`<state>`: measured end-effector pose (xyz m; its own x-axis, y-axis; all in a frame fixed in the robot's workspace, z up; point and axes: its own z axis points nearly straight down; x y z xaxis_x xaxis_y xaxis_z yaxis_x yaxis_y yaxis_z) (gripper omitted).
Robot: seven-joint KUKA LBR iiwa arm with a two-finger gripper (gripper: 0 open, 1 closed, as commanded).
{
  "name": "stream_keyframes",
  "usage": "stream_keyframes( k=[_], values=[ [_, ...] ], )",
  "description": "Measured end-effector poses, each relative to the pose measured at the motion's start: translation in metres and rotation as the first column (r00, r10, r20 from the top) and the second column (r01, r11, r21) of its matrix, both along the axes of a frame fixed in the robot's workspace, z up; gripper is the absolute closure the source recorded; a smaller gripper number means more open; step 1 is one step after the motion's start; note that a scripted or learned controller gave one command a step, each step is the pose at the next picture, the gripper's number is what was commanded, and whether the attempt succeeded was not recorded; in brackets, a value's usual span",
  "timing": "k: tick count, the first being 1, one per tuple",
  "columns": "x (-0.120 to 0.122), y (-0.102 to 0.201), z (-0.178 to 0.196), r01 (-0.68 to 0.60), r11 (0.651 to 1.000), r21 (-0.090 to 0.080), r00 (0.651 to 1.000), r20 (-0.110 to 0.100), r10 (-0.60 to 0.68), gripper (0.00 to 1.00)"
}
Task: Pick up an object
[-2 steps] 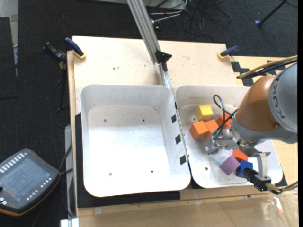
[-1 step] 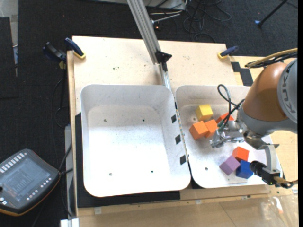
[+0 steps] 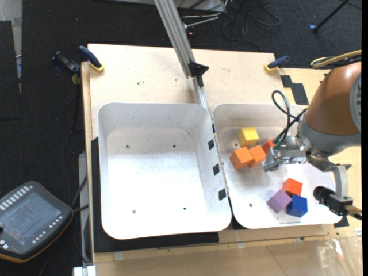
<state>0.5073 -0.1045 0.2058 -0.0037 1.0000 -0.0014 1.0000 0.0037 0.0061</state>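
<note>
Gripper: we see the gripper [image 3: 271,161], grey metal, low in the right bin [image 3: 227,117]; we cannot tell how it is set, since its tip is small and partly hidden against the blocks.
Arm: grey casing with an orange band, smooth and rounded, reaching in from the right, black cables looping above the wrist.
Blocks by the gripper: a yellow cube [image 3: 249,135], matte and sharp-edged, lies near two orange cubes [image 3: 248,156] that touch each other; the gripper sits just beside these on their right.
Blocks nearer us: a small orange-red cube [image 3: 292,186], a purple cube [image 3: 279,200] and a blue cube [image 3: 297,206] huddle together at the bin's lower right, apart from the gripper.
Bins: both are shallow white plastic with rounded corners, speckled with dark flecks; the left bin [image 3: 103,125] sits beside the right.
Around: we note a pale speckled bench [image 3: 149,68], blue clamps [image 3: 90,56] with yellow tips at its corners, a slanted metal rail [image 3: 175,27], and a grey pendant [image 3: 29,220] at lower left.
</note>
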Motion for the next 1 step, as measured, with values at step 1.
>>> stream_keyframes(
  k=[1],
  values=[
    [0.0259,0.0436,0.0143,-0.004,1.0,0.002,1.0,-0.003,0.004,1.0]
  ],
)
